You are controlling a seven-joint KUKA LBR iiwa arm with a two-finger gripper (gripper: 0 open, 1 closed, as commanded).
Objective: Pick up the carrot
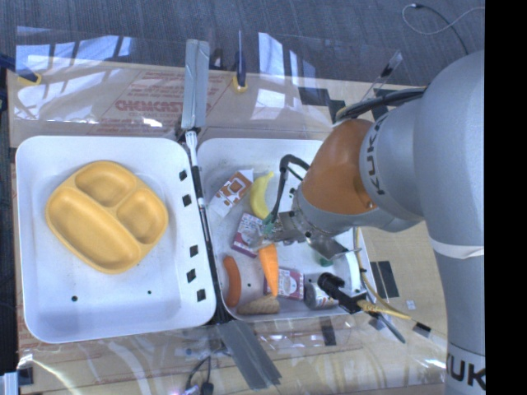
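The carrot, orange and tapering toward the front, lies in the right bin near its middle front. My gripper hangs low over the bin, right at the carrot's thick far end. The orange band and grey wrist hide most of the gripper from above. Whether it touches the carrot is not clear from this angle.
Around the carrot lie a red-orange sausage, a brown roll, a red packet, a banana and two more packets. A dark can sits at the front right. The left bin holds a yellow divided plate.
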